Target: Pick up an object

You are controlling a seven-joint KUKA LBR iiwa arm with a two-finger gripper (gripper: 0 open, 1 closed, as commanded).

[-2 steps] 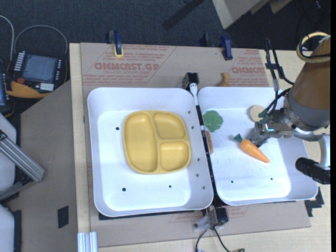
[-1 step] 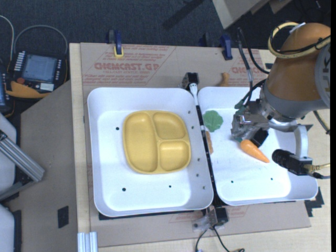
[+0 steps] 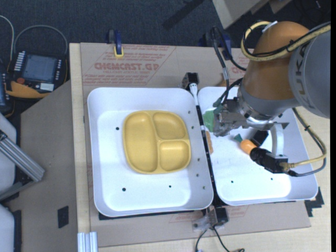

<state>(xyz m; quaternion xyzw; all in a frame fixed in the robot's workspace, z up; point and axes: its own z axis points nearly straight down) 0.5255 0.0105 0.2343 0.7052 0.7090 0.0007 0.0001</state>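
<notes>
The gripper (image 3: pixel 224 123) hangs low over the right bin (image 3: pixel 247 189), near that bin's left wall, under the grey and orange arm (image 3: pixel 273 62). The wrist hides it from above, so I cannot tell whether it is spread or closed. A green object (image 3: pixel 209 121) lies just beside it, against the right bin's left wall. An orange object (image 3: pixel 246 145) lies near the right bin's middle. Left of the right bin, the left bin (image 3: pixel 105 114) holds a yellow divided plate (image 3: pixel 156 140). Both rest on the table (image 3: pixel 131 62).
</notes>
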